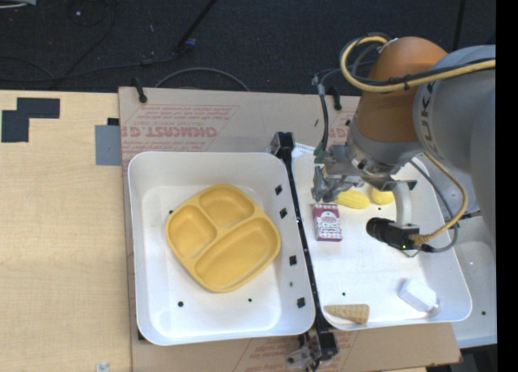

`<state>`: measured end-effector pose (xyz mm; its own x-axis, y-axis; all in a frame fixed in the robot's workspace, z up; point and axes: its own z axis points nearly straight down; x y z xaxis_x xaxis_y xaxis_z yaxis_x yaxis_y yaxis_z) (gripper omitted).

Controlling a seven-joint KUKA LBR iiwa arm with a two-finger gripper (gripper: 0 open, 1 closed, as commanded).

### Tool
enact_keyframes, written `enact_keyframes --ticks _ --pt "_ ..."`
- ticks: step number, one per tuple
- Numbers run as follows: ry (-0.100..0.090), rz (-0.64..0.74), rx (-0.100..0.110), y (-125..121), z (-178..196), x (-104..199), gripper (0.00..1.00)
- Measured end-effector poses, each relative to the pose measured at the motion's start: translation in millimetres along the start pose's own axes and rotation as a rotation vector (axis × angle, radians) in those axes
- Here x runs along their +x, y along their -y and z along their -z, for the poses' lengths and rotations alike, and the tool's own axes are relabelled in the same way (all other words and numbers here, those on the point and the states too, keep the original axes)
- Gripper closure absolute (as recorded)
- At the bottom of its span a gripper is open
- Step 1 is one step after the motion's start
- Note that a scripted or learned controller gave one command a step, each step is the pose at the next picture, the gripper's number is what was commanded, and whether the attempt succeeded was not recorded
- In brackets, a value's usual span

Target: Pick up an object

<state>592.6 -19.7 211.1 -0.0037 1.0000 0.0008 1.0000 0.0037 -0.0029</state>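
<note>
The gripper (327,188) hangs low in the right bin (453,314), middle right of the frame. Whether its jaws are open or closed cannot be told. A small red box (327,222) lies just below it. It might slip away, because the yellow pieces (354,199) and bin wall crowd close.

Grey arm (461,112), orange band, yellow cable, blk gripper (325,192).
</note>
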Motion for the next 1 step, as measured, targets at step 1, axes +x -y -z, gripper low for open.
enact_keyframes --ticks 1 --pt "-0.001 0.001 -0.001 9.3 13.8 50.3 1.0"
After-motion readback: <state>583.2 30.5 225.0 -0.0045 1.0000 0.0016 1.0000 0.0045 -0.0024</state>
